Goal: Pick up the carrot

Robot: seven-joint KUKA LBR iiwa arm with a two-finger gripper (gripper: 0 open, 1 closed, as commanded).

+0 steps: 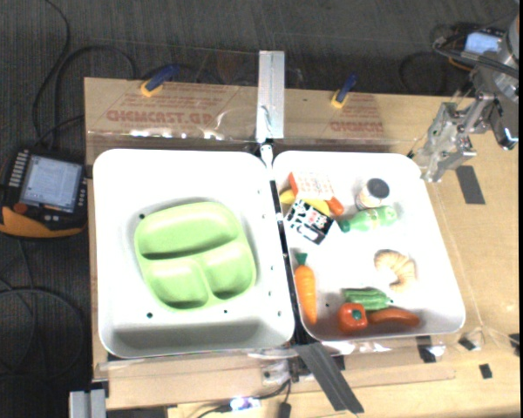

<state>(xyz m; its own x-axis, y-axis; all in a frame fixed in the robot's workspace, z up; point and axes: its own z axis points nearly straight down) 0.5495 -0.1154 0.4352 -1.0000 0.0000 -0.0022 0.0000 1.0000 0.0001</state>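
The carrot (306,291) is orange with a small green top and lies lengthwise along the left wall of the right bin (436,233). My gripper (438,162) hangs at the bin's upper right corner, just outside its rim and far from the carrot. Its metal fingers (444,146) point down and left, slightly apart, with nothing between them.
The right bin also holds a green bottle (370,219), a croissant (396,266), a red pepper (352,317), a sausage (394,319), a black-and-white box (309,220) and a small jar (374,191). The left bin (113,198) holds a green divided tray (194,252).
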